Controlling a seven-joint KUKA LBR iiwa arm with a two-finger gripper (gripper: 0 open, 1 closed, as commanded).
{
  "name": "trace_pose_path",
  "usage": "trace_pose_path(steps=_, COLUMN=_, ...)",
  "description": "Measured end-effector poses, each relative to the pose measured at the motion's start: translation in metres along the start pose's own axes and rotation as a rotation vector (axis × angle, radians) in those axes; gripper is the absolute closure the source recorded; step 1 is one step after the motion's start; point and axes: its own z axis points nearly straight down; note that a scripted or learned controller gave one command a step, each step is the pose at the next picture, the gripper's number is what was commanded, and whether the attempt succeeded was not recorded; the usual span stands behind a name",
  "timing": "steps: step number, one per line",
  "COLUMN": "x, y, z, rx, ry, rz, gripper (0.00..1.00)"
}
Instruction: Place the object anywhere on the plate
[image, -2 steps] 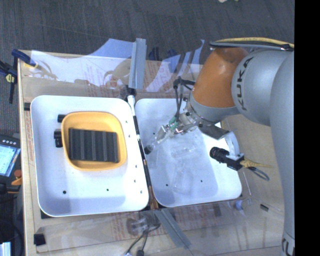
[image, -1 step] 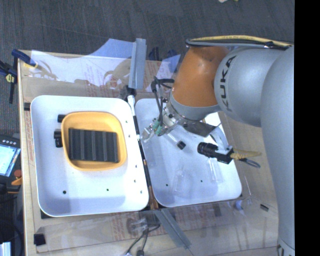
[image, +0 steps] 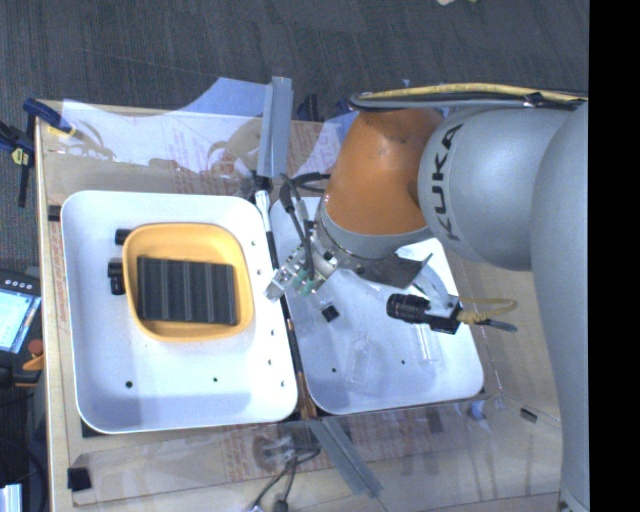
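Reads "KUKA" on grey arm (image: 500, 180), dark ribbed rectangular object (image: 188, 290) flat on yellow plate (image: 185, 236) at 9 o'clock, pincer (image: 295, 278) mid-frame, grip state can't tell.

**Colleague:** What's the bench carrying on your feed?

**Me:** I see the wood-toned bench (image: 150, 455) with two shallow white bins straight on it, just beside each other: the left bin (image: 170, 385) and the right bin (image: 400, 385).

**Colleague:** Anything else on the top itself?

**Me:** A pale crinkled sheet (image: 140, 140) runs along the back edge with a blue sheet (image: 232, 98) beside it. At the front edge I make out a loose cable (image: 280, 480) near a grey metal strip (image: 345, 458).
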Motion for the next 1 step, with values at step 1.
trace_pose_path(steps=1, x=-0.0004, y=-0.0004, z=0.0004, rx=0.001, ry=0.0, rz=0.001, gripper=0.0)
